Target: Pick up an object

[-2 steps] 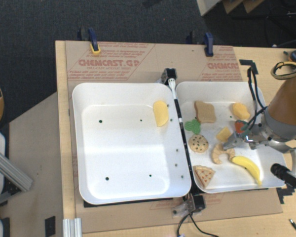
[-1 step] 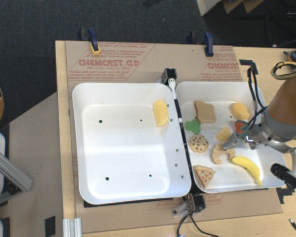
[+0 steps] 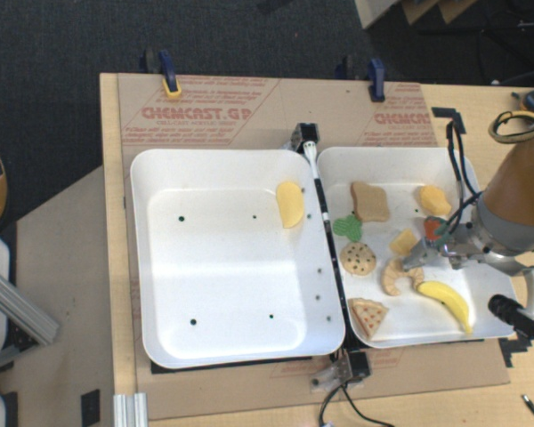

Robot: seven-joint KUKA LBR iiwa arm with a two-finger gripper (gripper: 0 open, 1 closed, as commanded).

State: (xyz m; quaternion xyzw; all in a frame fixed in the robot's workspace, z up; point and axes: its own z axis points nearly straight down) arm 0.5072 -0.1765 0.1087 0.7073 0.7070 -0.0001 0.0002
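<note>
Over the right bin (image 3: 481,329) I see my arm (image 3: 516,194) reaching in from the right, its orange band above the grey wrist, with the gripper (image 3: 424,254) low among the food pieces. I cannot tell whether its fingers are apart or together; they blur into the clutter. Just beside the gripper lie a yellow cube (image 3: 403,241), a red piece (image 3: 432,227) and a tan curled piece (image 3: 394,278), with the banana (image 3: 448,301) just below. Farther left in that bin are a cookie (image 3: 359,259), a green piece (image 3: 347,229), a bread slice (image 3: 370,202) and a pizza wedge (image 3: 368,315). An orange-yellow chunk (image 3: 433,199) lies near the far wall. In the left bin (image 3: 160,265) a lone yellow slice (image 3: 290,205) rests by the divider, leaving wide open floor.
</note>
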